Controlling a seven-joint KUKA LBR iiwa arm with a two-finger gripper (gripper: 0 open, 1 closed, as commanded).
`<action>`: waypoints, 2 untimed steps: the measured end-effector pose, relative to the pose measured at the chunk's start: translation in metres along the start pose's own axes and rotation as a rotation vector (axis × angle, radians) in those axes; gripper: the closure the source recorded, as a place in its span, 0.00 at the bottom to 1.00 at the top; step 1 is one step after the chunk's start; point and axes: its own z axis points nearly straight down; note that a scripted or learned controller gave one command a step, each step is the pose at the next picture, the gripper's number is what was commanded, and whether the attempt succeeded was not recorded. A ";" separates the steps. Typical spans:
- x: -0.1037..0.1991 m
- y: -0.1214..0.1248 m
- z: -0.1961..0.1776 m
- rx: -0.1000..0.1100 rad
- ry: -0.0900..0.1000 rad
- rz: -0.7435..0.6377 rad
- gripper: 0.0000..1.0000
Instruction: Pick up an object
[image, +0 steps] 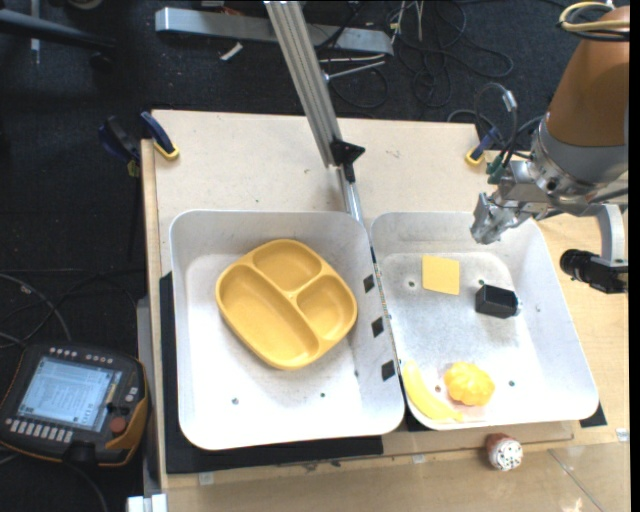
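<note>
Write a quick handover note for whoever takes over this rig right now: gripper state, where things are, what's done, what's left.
Gripper: hangs over the far edge of the right bin, holding nothing visible; finger state can't be judged.
Right bin: yellow square block, small black block, yellow crumpled lump, banana at the near rim.
Left bin: yellow divided plate.
A speckled ball lies on the bench, outside the bins.
Done: no object picked yet.
Left: descend, grasp one object, lift.
</note>
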 end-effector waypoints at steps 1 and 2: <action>0.060 0.011 0.003 0.003 0.002 -0.006 1.00; 0.103 0.027 0.017 0.004 0.001 -0.004 1.00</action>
